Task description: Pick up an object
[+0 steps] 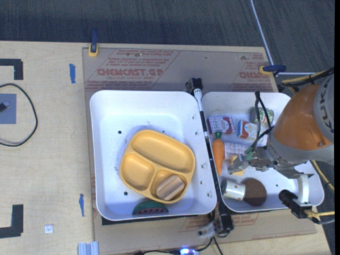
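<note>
Carrot (218, 154) left of claw (240, 165), apart

A pale wooden surface (48, 163) carries a brown cardboard sheet (159, 70); on it two white bins sit side by side, left bin (103, 142) and right bin (313, 195)

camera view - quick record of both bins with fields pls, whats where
left bin: yellow divided tray with a bread roll in one compartment; watermelon slice at near edge
right bin: carrot, brush, packets at far end
arm: over the right bin
gripper: low by the carrot; grasp unclear
</note>
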Robot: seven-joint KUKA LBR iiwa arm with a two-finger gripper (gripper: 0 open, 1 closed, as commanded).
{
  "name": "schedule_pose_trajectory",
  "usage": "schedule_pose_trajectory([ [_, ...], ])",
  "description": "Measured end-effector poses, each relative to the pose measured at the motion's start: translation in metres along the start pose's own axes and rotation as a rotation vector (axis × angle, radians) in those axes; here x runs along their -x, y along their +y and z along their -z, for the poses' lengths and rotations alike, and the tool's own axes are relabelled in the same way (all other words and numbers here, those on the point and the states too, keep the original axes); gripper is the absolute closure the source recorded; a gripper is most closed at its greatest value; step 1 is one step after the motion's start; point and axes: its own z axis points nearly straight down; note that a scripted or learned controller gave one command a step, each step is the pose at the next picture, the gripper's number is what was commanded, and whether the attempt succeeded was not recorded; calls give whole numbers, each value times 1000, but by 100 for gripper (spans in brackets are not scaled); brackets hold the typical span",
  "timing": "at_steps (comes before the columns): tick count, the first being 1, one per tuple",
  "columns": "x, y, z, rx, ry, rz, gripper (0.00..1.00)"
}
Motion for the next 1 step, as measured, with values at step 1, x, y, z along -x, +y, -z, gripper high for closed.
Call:
schedule_pose_trajectory([
  [1,5,-5,-31,-14,5,1,0],
])
